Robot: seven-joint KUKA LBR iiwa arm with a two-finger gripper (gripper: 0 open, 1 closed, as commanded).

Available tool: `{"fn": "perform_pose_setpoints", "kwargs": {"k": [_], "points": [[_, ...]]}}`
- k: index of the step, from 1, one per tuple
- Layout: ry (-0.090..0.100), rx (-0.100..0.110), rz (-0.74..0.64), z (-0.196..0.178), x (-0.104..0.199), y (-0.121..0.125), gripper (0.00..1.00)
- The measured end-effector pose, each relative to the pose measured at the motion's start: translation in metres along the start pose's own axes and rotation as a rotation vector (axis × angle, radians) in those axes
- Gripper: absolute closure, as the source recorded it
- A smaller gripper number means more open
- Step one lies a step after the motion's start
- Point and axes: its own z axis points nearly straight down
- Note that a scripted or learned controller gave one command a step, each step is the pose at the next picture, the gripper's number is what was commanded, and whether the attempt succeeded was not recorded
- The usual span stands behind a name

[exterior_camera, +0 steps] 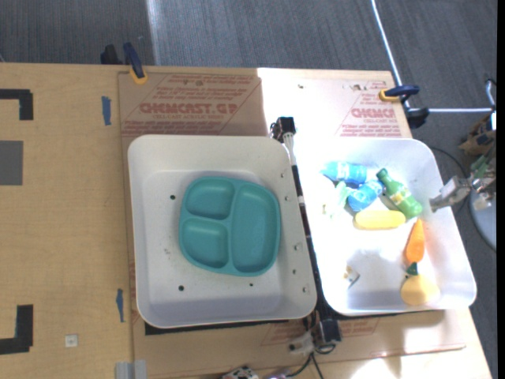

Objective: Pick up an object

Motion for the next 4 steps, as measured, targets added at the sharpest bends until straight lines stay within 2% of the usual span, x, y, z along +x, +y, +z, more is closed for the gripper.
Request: {"fn": "perform_pose_setpoints", "kwargs": {"k": [1, 2, 3, 4], "points": [[0.001, 0.001, -0.181, 0.134, 0.012, 0.009, 0.0], [-0.001, -0.002, -0.416, 0.165, 0.052, -0.005, 0.0], [-0.004, -0.006, -0.769, 0.164, 0.084, -0.033, 0.0], [-0.008, -0.006, -1.221, 0.164, 0.115, -0.032, 0.0]]}}
